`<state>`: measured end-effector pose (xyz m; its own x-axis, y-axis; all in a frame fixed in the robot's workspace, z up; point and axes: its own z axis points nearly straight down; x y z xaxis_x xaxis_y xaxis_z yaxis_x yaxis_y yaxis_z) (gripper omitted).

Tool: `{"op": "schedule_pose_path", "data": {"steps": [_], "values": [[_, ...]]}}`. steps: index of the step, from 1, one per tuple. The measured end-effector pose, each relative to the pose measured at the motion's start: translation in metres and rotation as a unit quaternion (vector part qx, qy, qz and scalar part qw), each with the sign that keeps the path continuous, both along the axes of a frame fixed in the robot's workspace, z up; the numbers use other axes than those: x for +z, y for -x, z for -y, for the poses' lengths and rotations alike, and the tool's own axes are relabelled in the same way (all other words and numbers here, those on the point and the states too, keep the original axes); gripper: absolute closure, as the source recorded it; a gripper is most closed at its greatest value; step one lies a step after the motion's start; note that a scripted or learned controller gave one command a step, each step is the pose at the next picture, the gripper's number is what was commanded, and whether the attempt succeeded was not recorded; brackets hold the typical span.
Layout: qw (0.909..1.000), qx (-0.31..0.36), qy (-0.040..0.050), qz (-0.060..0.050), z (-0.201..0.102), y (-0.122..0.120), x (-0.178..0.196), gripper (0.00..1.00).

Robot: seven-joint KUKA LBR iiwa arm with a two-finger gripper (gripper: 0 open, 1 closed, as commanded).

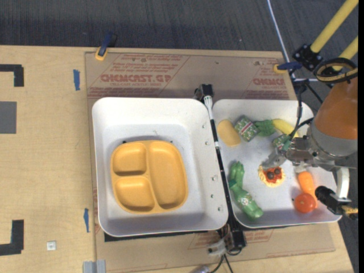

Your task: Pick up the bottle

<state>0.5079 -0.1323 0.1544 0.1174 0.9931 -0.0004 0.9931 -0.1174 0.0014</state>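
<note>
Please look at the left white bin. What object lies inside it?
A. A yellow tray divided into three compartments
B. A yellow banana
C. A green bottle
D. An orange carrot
A. The left bin contains a yellow divided tray with three compartments, while the green bottle, the carrot and the banana all lie in the right bin.

Yellow tray in left bin, toys + gripper in right bin

Divided plate in left bin; bottle in right bin, near divider.
</note>
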Motion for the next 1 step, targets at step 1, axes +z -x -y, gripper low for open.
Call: {"op": "schedule_pose_path", "data": {"steps": [1], "values": [[0.9994,-0.034,-0.001,-0.002,-0.075,0.0225,0.03,0.0]]}}
